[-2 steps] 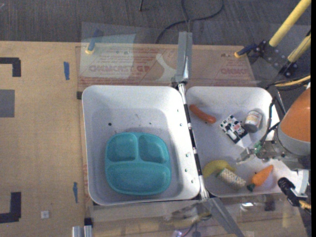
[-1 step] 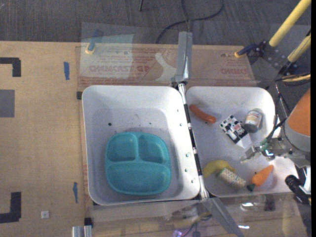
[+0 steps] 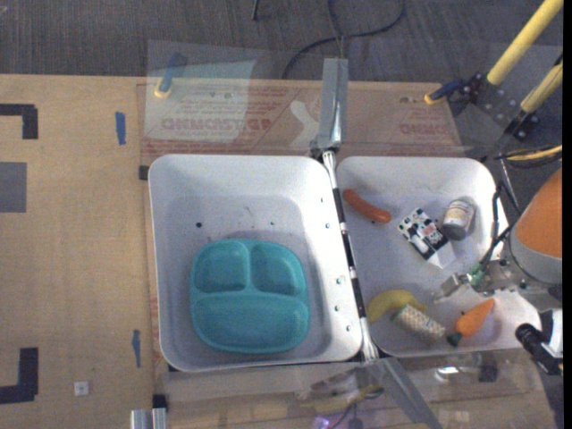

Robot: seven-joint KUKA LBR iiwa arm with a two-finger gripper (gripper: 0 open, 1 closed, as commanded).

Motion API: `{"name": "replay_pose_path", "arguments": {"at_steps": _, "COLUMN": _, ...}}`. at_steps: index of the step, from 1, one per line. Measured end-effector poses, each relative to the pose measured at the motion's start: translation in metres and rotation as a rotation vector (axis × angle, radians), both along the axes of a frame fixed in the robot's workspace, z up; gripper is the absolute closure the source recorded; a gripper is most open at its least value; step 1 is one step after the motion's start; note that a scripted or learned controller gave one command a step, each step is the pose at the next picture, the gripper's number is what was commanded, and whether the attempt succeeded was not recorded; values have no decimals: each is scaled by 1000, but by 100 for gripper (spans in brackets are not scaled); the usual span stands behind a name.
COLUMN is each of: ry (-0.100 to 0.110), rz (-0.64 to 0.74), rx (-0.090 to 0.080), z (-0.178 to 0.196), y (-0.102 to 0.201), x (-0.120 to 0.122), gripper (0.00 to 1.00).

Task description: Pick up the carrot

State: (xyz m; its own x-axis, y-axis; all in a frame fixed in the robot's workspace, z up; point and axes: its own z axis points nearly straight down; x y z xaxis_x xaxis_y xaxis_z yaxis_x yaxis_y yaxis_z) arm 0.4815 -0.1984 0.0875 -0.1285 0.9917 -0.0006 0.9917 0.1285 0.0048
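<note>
In the camera view the carrot (image 3: 476,316) lies in the right bin (image 3: 407,179), near its front right corner. The pincer (image 3: 463,281) hangs just above-left of it; I cannot tell its state. It should straddle the carrot's thick middle.

Arm (image 3: 547,226) enters from 3 o'clock edge, low in view. Orange band shows as rounded bulge at right edge, grey section below it. Wrist extends toward 9 o'clock from band. Gripper (image 3: 453,283) at wrist's end, metallic, pointing toward 9 o'clock, slightly down toward 8. Thin cables run along wrist near gripper body. Dark part of arm sits at 4 o'clock corner, beneath orange band. Finger spacing too small and blurred to judge.
</note>
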Motion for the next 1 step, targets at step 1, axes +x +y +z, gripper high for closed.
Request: {"name": "replay_pose_path", "arguments": {"at_steps": 1, "ry": -8, "rz": -5, "rx": -8, "z": 11, "y": -4, "x": 1, "gripper": 100}}
